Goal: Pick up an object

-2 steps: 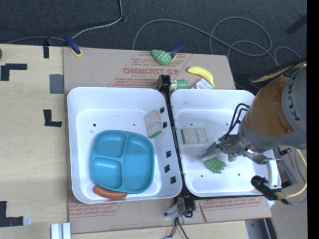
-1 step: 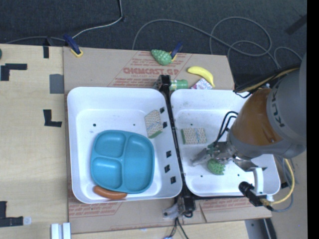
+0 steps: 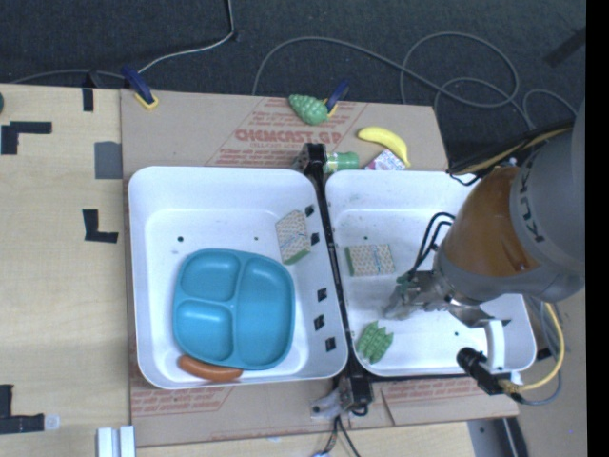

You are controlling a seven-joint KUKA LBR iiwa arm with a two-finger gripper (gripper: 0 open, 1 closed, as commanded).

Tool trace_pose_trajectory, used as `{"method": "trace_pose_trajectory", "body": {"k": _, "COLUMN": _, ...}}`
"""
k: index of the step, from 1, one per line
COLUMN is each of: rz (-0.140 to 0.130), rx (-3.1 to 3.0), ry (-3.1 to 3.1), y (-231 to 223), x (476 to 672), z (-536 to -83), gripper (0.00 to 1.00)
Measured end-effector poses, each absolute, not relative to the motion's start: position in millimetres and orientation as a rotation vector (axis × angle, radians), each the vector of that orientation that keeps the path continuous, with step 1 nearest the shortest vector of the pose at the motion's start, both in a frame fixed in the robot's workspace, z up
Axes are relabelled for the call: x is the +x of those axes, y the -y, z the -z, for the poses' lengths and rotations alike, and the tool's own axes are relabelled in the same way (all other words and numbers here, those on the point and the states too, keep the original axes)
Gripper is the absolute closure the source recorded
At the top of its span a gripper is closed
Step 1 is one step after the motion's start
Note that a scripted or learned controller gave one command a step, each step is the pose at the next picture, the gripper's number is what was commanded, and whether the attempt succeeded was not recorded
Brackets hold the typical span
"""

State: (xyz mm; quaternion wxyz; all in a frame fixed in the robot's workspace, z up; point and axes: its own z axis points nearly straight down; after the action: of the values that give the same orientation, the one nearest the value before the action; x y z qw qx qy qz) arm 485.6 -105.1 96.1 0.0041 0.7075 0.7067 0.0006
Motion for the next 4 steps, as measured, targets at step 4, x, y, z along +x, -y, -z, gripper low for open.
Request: {"method": "trace_pose_trajectory", "body": {"k": 4, "rz": -0.019, "rx": 2.210, "ry": -2.209, "y": 98, "x": 615.5, "z": -92, "gripper": 0.00}}
